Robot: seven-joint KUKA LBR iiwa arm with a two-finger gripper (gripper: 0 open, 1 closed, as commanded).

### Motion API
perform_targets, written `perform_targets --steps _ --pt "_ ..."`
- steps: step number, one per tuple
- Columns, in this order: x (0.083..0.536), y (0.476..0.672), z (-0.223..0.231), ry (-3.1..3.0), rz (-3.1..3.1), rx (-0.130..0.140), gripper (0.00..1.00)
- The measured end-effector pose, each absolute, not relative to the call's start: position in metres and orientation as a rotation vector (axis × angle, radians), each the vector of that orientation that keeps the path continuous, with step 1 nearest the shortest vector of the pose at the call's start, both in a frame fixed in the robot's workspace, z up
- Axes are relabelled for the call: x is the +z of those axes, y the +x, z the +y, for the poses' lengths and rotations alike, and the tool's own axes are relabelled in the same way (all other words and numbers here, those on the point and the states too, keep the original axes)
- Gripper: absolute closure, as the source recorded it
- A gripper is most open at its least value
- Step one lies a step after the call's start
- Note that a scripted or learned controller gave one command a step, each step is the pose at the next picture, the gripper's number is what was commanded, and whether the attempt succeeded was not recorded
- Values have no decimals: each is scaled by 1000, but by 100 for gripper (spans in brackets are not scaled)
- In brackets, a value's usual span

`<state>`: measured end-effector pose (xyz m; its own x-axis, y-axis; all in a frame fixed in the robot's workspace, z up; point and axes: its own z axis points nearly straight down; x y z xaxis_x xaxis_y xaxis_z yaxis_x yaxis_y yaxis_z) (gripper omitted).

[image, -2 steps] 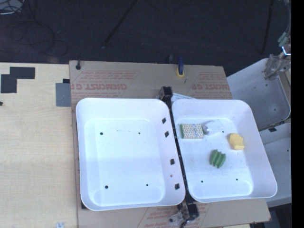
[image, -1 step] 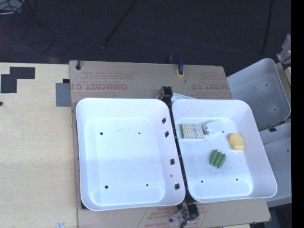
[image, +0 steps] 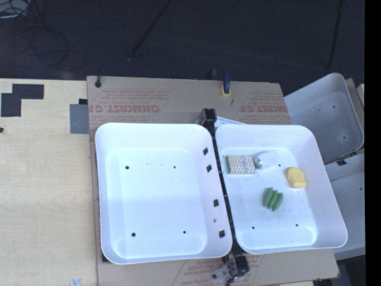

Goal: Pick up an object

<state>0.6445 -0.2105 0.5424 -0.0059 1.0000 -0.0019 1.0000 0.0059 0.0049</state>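
Left bin [image: 113, 159] has nothing to grab — all targets sit in the right bin [image: 324, 219]: patterned block [image: 240, 164] touching a grey lump [image: 260, 160], green piece [image: 272, 199], yellow piece [image: 296, 177]. Risk: the block pair could foul a grasp. Pincer state — can't tell.

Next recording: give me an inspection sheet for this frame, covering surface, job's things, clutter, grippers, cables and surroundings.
Surface: brown board with printed lettering, bearing the left bin and right bin side by side, joined by black clips.
Job's things: all in the right bin: yellow object, green ridged object, patterned packet with a small grey piece beside it.
Clutter: blue and yellow clamp at the board's far edge.
Grippers: nothing seen.
Cables: dark cables on the dark floor beyond the bench.
Surroundings: pale wooden tabletop at the left, grey metal panel at the right.
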Motion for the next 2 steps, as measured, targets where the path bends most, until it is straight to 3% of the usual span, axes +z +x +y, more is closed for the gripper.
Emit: perform_targets --steps 1,2 --pt "418 643 -170 2227 2235 -10 100" --pt "506 639 -157 2215 2220 6 100"
